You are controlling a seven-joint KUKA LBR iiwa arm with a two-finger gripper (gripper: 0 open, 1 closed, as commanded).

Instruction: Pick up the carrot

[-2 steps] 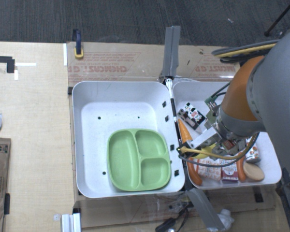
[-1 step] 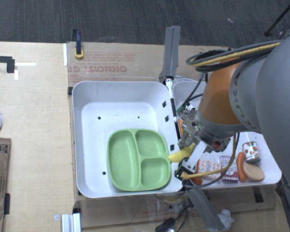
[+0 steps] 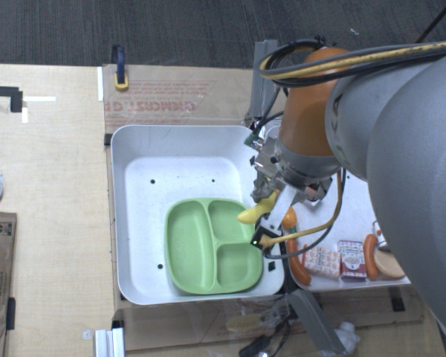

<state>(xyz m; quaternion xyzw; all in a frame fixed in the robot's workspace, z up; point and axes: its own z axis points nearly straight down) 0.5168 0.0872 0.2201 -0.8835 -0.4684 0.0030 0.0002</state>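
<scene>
The carrot (image 3: 290,218) is taken to be the small bright-orange bit at the left edge of the right bin (image 3: 351,225), tucked up against the wall shared with the left bin (image 3: 126,199). Only a sliver of it can be seen because the wrist is parked over the rest, so that call is made with some doubt tbh. It looks to be lying in the bin, not lifted.

The gripper (image 3: 270,199) is hung just beside it, over that shared wall and a touch toward the left bin. Whether it's spread or closed can't be told, since it's looked down on from above and mostly covered by the wrist. Nothing orange is seen in it.

A yellow thing (image 3: 251,214) is seen just under it, poking over the right rim of the plate (image 3: 189,251), which is sat in the near right corner of the left bin. Whether that yellow thing is gripped or just resting there can't be made out.

Along the right bin's near edge, an orange-red stick (image 3: 301,270), a packet (image 3: 323,260), a box (image 3: 351,260) and a sausage (image 3: 369,253) are lined up, all apart from the carrot.

As for progress, the reach can be counted as roughly done, as the gripper is close by. The actual grab isn't shown as made, and the lift is left too. A small shift toward the right bin would probably be needed first.
</scene>
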